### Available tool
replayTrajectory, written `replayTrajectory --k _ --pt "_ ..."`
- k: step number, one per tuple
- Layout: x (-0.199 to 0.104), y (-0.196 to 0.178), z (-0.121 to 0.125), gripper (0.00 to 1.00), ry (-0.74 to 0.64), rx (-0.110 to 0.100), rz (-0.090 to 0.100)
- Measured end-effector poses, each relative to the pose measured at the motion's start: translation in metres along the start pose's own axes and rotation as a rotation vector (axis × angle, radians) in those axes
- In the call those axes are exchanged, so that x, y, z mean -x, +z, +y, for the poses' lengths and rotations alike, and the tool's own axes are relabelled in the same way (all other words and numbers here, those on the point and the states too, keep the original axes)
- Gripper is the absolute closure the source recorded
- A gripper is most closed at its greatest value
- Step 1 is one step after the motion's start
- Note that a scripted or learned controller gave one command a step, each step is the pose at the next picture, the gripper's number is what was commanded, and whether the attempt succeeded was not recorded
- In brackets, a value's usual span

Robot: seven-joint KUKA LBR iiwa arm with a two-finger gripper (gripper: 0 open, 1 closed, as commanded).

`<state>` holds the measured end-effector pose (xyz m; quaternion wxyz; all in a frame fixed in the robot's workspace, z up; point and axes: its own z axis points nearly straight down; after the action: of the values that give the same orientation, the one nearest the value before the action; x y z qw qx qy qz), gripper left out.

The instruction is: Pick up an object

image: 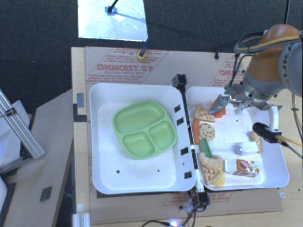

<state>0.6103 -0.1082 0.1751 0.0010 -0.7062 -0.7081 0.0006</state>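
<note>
The right bin (279, 171) holds several toy food items. Among them are a waffle wedge (202, 112), a round cookie (207, 132), an orange stick (195, 126) along the left wall, a green piece (205, 148), a shrimp-like piece (210, 162), a white can (248, 148) and a printed packet (242, 167). My gripper (221, 103) hangs over the bin's far left part, just right of the waffle wedge. A small red-orange piece (219, 112) lies right under its tip. I cannot see whether it is touching that piece.
A green divided plate (144, 129) lies in the left bin (102, 174). A black-clipped divider (185, 131) runs between the bins. A black part with a cable (265, 131) hangs from the wrist over the right bin's right side.
</note>
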Motion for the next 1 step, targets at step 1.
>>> replayTrajectory --k 1 --pt "0.0096 0.0510 0.0037 0.00 0.001 0.002 -0.001"
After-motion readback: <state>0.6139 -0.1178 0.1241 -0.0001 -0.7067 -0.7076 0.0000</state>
